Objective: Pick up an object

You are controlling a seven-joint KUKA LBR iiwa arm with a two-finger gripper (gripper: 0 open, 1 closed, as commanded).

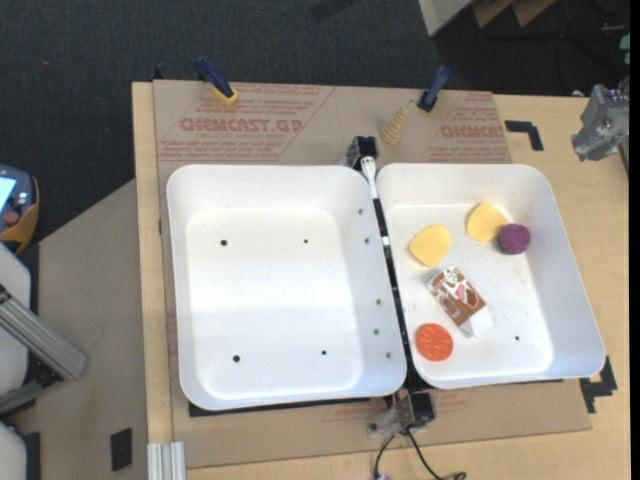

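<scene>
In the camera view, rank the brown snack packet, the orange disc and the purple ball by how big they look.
1. brown snack packet, clearly largest.
2. orange disc.
3. purple ball, slightly smaller than the disc. The two are close, and the ball lies farther from the camera, so their order is unsure.

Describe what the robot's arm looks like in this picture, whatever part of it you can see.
A small piece of the gripper shows at the right edge, above the right bin: pale grey metal, blocky and angular, with a few darker recesses. It is too cropped and blurred to make out cables or markings.
</scene>
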